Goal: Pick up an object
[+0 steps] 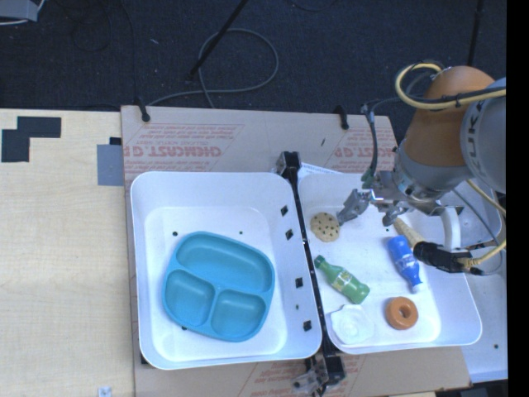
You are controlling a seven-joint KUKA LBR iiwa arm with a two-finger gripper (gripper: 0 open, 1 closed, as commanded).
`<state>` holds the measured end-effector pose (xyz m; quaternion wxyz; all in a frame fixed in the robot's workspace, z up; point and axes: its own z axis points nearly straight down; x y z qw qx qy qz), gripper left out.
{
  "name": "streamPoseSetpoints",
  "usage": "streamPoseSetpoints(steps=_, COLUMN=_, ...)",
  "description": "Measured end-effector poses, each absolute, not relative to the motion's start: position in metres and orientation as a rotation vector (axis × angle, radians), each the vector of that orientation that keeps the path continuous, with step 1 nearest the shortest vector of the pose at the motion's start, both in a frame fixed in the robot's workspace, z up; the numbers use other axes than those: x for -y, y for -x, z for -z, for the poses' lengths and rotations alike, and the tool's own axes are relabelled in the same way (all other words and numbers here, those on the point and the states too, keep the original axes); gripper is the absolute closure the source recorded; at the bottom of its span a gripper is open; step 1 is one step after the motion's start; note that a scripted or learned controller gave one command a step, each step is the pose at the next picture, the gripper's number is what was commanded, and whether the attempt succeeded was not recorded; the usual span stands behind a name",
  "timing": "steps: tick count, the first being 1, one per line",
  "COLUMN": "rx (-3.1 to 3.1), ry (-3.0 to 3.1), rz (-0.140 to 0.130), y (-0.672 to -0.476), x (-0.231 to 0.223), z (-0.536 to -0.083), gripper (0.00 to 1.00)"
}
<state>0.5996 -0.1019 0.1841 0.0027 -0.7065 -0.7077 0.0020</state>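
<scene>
Taking the black divider [302,255] between the two white bins as the landmark and reading left to right. Far left of the divider, bare pale wood tabletop [58,255] with dark patches near its upper edge. Closer in, the left bin [153,193], holding a blue three-compartment plate [218,284] lying flat, a little left of the divider. Behind both bins, a cardboard sheet [207,143] with mirrored red lettering. Just right of the divider, in the right bin [463,329]: a round tan cookie-like disc [326,227] with dark specks, up near the divider's middle; below it a green bottle [341,279] lying on its side, neck pointing up-left toward the divider; lower still, a small white cap-like piece [354,324] near the bin's front rim. Farther right of the divider, the hand [370,207], fingers spread apart with nothing between them, one finger tip just beside the disc's upper right, not clearly touching. Right of the hand and slightly lower, a blue bottle [405,262] with a white cap, lying tilted. Below that, an orange doughnut-shaped ring [402,313], well apart from the hand. Farthest right, the grey arm with its orange band [442,118] and looped yellow cable.
</scene>
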Motion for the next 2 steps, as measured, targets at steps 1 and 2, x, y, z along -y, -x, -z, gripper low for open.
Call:
streamPoseSetpoints(steps=1, rx=2.217, ry=2.216, rz=-0.007, y=-0.598, x=0.094, z=-0.136, gripper=0.00)
streamPoseSetpoints(steps=2, rx=2.219, ry=2.218, rz=-0.005, y=-0.597, x=0.092, z=-0.085, gripper=0.00)
